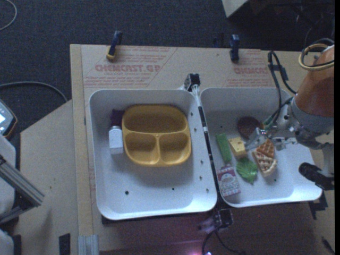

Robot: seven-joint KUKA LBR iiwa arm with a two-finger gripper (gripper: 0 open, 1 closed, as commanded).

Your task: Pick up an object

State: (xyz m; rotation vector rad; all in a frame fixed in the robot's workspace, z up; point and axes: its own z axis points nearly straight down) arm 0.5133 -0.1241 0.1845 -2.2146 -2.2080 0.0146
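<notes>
two white bins sit side by side on the bench. going left to right, the left bin (101, 158) holds a small white bottle (116, 139) just beside a yellow tray (156, 135) with three sections, and something dark purple (117, 115) peeks out at the tray's 10 o'clock.

the right bin (297, 190) holds the small toys. first a long green piece (223, 146), then a red and white packet (228, 183) at its 6 o'clock, a yellow cheese block (237, 146), a green leaf (246, 170), a dark round thing (247, 126) at the cheese's 1 o'clock, and a waffle piece (265, 156).

the gripper (264, 137) hangs low right over the top of the waffle piece, at its 12 o'clock. i cannot tell if its fingers are spread or pinched (it is too dim and blurry there), and nothing shows between them.

the waffle piece looks like the thing to pick. i think it is light, stiff toy plastic, not easy to break, with a bumpy top that should help it not slip. it lies flat, so i would pinch it across its narrow sides, near the middle. the leaf touches its 8 o'clock edge and could get bumped.
</notes>
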